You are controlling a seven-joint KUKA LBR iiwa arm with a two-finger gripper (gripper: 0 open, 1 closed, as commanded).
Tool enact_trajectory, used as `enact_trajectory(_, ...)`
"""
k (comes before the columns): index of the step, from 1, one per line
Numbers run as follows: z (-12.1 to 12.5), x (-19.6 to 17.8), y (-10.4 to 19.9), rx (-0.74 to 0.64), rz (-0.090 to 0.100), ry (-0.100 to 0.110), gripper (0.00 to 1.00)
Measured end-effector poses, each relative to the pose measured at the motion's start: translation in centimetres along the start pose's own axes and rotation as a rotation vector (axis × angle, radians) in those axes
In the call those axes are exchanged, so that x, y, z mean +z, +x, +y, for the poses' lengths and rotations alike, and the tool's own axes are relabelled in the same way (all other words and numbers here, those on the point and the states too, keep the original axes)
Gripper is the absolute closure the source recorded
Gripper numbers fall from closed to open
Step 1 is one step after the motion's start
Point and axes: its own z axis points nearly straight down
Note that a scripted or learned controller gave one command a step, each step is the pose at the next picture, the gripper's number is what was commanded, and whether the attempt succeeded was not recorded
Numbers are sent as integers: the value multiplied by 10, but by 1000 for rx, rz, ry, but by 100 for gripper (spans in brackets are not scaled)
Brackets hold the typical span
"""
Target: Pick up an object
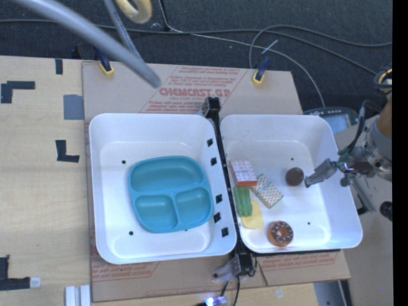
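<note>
The right bin (319, 129) holds several small objects. A red and white box (242, 171) lies by the divider, with a green piece (244, 200) and a yellow piece (253, 219) below it. Beside them is a pale patterned packet (268, 192). A brown ball (294, 176) sits mid-bin, and a brown doughnut (280, 233) lies near the front wall. My gripper (319, 173) reaches in over the bin's right wall, its tip just right of the brown ball and apart from it. Nothing shows held in it.
The left bin (102, 171) carries a blue divided plate (171, 192). A black clip strip (217, 171) runs between the bins. Cables (280, 50) cross the dark surface behind. Orange clamps (259, 76) hold the cardboard base. The arm's wrist (376, 152) stands off the right bin's edge.
</note>
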Motion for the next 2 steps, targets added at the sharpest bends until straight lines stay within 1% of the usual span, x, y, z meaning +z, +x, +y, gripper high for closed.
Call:
enact_trajectory(1, 8, 48, 0, 0, 1, 4, 0)
enact_trajectory(2, 6, 100, 12, -1, 2, 4, 0)
